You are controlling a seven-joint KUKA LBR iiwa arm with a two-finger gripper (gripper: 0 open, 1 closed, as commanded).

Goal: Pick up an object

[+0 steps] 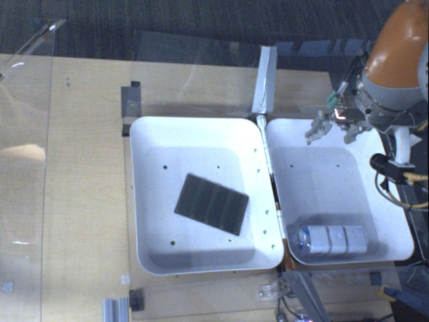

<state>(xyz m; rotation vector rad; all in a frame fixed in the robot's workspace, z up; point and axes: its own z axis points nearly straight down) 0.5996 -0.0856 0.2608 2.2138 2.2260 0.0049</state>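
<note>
The grey arm with the orange band (401,52) was cut off by the right edge. The pale cylindrical object (333,239) looked blurred.

Dark ribbed rectangular pad (212,204), lying flat and skewed, mid-floor of the left bin (144,180). Pale grey bottle-like cylinder (333,239) with blue end, on its side, near front wall of the right bin (295,136).

Two white bins on the surface (80,200)

The pincer (333,131) hangs open above the right bin (322,173)'s far edge; a dark ribbed slab (212,204) lies in the left bin (151,180), a pale bottle (333,239) in the right.
</note>
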